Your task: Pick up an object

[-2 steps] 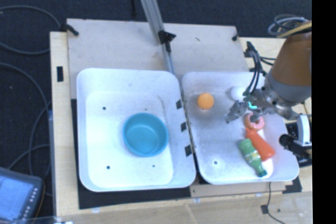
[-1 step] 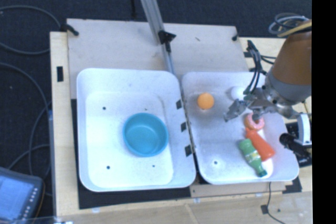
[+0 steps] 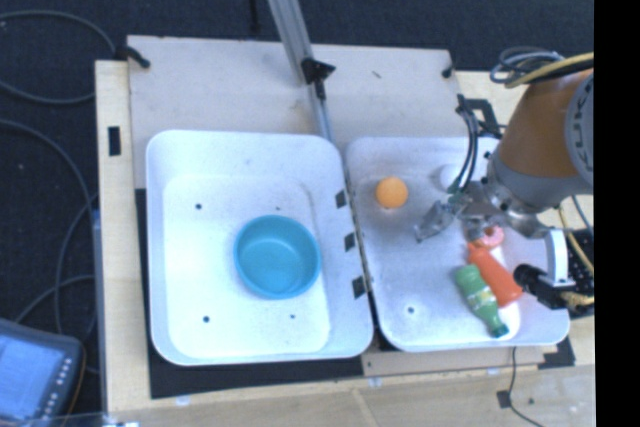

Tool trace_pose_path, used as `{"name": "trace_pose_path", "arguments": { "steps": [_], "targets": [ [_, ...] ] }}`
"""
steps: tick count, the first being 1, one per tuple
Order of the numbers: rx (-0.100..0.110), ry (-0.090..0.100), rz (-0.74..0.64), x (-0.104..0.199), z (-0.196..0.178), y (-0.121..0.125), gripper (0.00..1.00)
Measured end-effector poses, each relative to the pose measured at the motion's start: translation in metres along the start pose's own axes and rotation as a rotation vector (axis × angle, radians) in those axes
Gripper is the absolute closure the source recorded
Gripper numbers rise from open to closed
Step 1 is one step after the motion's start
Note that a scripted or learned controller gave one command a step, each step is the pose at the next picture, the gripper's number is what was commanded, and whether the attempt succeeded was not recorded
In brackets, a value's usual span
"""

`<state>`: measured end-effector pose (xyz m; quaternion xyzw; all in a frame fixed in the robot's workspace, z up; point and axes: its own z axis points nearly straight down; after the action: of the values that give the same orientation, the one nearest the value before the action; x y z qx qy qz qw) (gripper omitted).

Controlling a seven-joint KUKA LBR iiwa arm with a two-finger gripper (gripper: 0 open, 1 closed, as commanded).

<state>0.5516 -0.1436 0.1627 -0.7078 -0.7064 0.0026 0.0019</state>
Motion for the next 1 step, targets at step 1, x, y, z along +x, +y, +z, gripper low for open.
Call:
{"name": "trace_pose_path", "arguments": {
  "steps": [1],
  "targets": [
    [-0.001, 0.000, 0.003, 0.0082, 0.0556, 0.0040, 0.00]
  ]
}}
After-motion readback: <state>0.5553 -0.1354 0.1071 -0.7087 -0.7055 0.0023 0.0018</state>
